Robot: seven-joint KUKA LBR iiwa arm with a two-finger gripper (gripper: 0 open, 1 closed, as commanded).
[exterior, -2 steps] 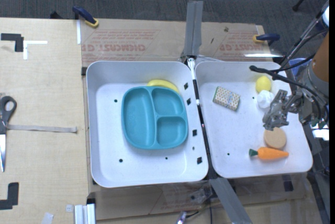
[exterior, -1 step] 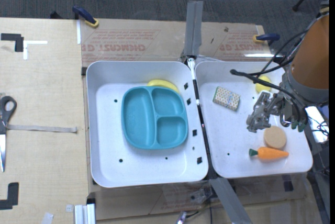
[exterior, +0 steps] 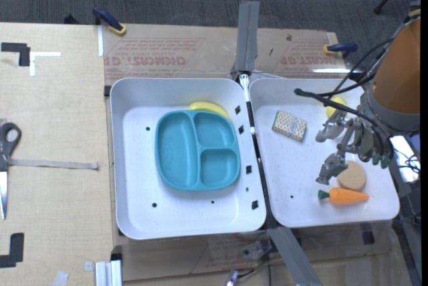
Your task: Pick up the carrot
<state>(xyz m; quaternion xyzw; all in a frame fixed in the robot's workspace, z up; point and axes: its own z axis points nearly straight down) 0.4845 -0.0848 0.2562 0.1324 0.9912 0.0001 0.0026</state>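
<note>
Camera view has the gripper hanging over the right bin, coming in from the 3 o'clock side under that big orange band on the arm. The two fingers look spread apart, one tip up near the bin's middle right and the other lower down, and there's nothing between them as far as I can see.

The carrot is lying flat on the bin floor at about 5 o'clock from the gripper, just below the lower fingertip. Near it, but I can't tell if it's actually touching. Green end points toward 9 o'clock, orange tip toward 3 o'clock. It sits close to the bin's front rim, in the bottom right corner area.

Right above the carrot, touching or almost touching it, is a tan round disc, sort of a cookie-looking thing, at about 4 o'clock from the gripper. A small speckled block lies tilted at roughly 10 o'clock from the gripper, well apart from it. A bit of something yellow peeks out at 12 o'clock, partly hidden by cables.

Over in the left bin there's a blue divided plate with three compartments, and a yellow object poking out from behind its top edge. Scissors sit on the bench way off at 9 o'clock.
</note>
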